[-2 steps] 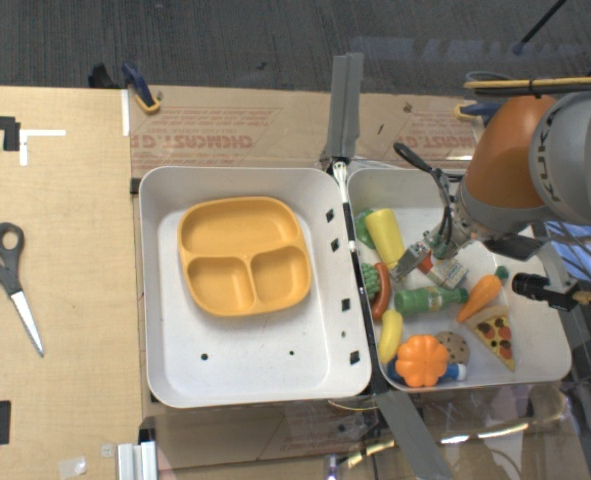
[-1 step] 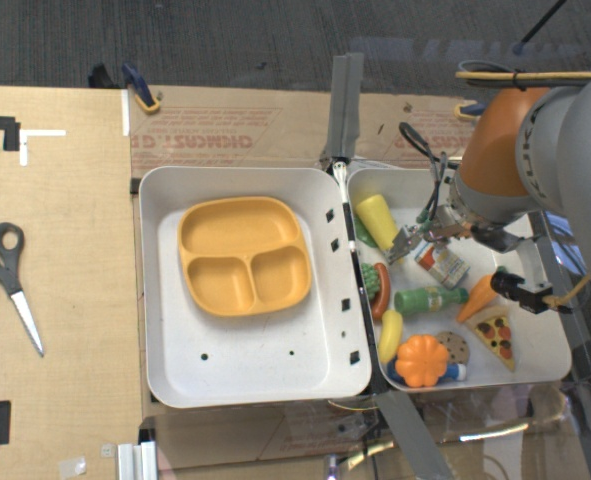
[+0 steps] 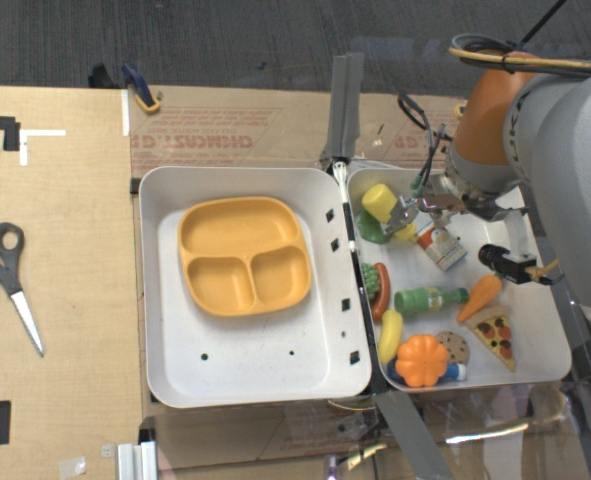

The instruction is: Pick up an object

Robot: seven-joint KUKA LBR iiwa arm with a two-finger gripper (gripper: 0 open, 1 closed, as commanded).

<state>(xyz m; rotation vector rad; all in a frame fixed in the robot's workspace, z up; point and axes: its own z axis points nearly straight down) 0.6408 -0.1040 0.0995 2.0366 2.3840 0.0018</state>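
My gripper (image 3: pixel 413 211) is low in the back part of the right bin (image 3: pixel 545 363), reaching in from the right under the arm's orange band (image 3: pixel 485 118). It sits just right of a yellow block (image 3: pixel 378 201) that lies against a green toy (image 3: pixel 370 230). A small white and red bottle (image 3: pixel 441 248) lies right beneath it. Further forward are a green bottle (image 3: pixel 430 299), a carrot (image 3: pixel 480 297), a pizza slice (image 3: pixel 495 336), an orange pumpkin (image 3: pixel 421 360), a cookie (image 3: pixel 453 347), a banana (image 3: pixel 390 335) and a red and green toy (image 3: pixel 377 288).
The left bin (image 3: pixel 165 368) holds an orange divided plate (image 3: pixel 243 254). Scissors (image 3: pixel 10 278) lie on the bench at the far left. A black part of the arm (image 3: pixel 510 262) hangs over the right bin's right side.
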